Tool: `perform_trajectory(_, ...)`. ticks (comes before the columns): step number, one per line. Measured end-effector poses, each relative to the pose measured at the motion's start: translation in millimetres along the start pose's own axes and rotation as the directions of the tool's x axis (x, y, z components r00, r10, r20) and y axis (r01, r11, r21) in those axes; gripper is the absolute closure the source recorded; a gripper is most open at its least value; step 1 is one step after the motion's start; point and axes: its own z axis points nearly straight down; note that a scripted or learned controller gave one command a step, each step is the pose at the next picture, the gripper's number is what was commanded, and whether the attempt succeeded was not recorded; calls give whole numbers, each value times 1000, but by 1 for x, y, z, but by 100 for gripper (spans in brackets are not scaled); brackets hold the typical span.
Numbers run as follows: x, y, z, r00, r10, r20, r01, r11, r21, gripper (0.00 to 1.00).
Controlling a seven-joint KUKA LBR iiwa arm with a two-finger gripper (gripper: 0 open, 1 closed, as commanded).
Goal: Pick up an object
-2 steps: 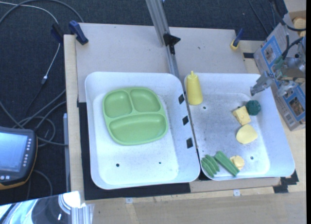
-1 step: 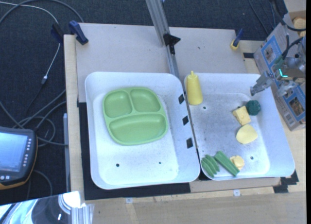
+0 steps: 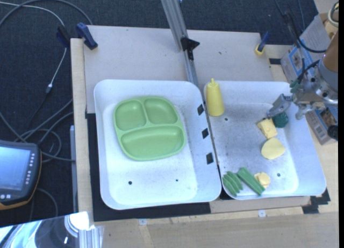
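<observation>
Claw (image 3: pixel 281 111) beside teal piece (image 3: pixel 280 119), above yellow block (image 3: pixel 267 128).

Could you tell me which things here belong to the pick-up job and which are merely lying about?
Job: gripper; right bin with yellow bottle, teal piece, yellow block, yellow lump, green pods.

Lying about: left bin, green divided plate, blue clamp, handheld screen.

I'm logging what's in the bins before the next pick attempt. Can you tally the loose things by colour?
Yellow: 4 (bottle, block, rounded piece, small piece)
Light green: 2 (divided plate, bean pods)
Dark green: 1 (small thing right by the tool)
Total: 7
</observation>
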Motion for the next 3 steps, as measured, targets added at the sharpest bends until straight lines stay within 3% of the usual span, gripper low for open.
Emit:
perform_trajectory(2, -3, -17, 118, 1000, 0, -1, 0, 1000, 1, 0)
perform_trajectory(3, -3, -14, 103, 1000, -1, 1, 1, 1000, -9, 100)
